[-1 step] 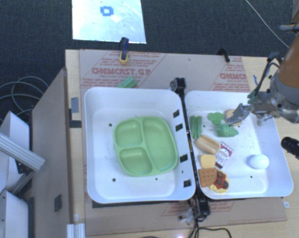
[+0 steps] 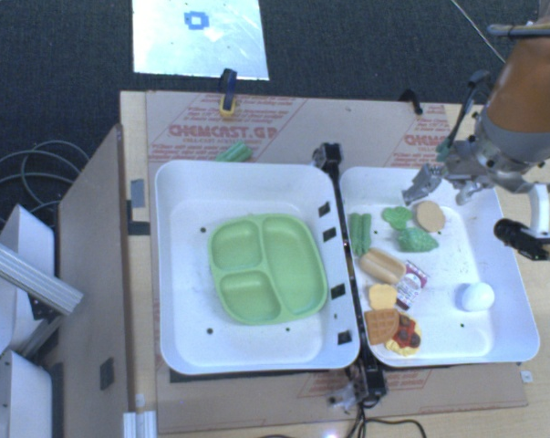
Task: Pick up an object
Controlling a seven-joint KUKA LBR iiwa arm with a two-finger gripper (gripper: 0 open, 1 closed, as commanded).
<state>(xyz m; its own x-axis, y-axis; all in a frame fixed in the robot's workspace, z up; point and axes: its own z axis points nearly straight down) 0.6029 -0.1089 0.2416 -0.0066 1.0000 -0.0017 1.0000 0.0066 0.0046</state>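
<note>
One end effector (image 2: 427, 182), metal, hanging over the far part of the right bin (image 2: 507, 286); whether it is apart or together cannot be told, and nothing shows in its grasp. Nearest candidates: one tan round piece (image 2: 430, 216), just near of the tip; two green leafy pieces (image 2: 411, 229), beside that and slightly left. Further out toward the near side: one hot-dog bun (image 2: 381, 265), one small packet (image 2: 411, 285), one waffle piece (image 2: 381, 325), one white ball (image 2: 476, 296) to the right. Left bin (image 2: 179, 245): one green divided tray (image 2: 266, 267). Judged best practice: descend straight onto the tan round piece, centred, avoiding the crowding greens.
</note>
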